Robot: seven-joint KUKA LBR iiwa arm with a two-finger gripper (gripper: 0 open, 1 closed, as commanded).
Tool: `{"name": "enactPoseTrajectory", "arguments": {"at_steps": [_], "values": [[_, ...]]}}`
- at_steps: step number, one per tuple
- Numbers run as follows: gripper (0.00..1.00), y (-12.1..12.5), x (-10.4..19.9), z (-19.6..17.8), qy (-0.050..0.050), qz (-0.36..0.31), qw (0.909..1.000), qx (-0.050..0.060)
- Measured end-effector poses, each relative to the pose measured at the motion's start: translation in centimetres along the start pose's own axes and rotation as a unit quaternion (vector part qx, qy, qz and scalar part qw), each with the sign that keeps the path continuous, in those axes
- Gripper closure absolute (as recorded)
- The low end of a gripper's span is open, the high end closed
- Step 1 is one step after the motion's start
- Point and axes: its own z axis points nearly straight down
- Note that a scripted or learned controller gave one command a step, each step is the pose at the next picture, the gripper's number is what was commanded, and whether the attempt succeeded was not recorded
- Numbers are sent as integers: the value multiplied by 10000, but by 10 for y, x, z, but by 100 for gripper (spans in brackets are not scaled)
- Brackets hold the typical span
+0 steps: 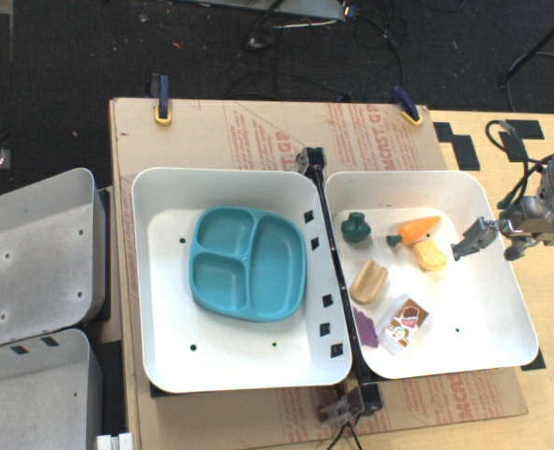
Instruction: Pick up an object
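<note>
Currently the gripper (473,238) hangs over the right bin's (501,317) right side, grip state unreadable. Nearest object: a small yellow corn-like piece (430,254), touching an orange carrot (415,230).

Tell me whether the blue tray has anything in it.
Empty: the tray, in the left bin, shows bare blue in all three compartments.

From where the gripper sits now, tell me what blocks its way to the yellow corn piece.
Nothing visible does. The gripper sits just right of the yellow corn piece, with bare bin floor between them. The carrot lies beyond, upper left of the corn.
</note>
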Motion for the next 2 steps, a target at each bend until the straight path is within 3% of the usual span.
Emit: {"name": "enactPoseTrajectory", "arguments": {"at_steps": [2], "values": [[0, 6, 1, 106, 9, 11, 10000, 19]]}}
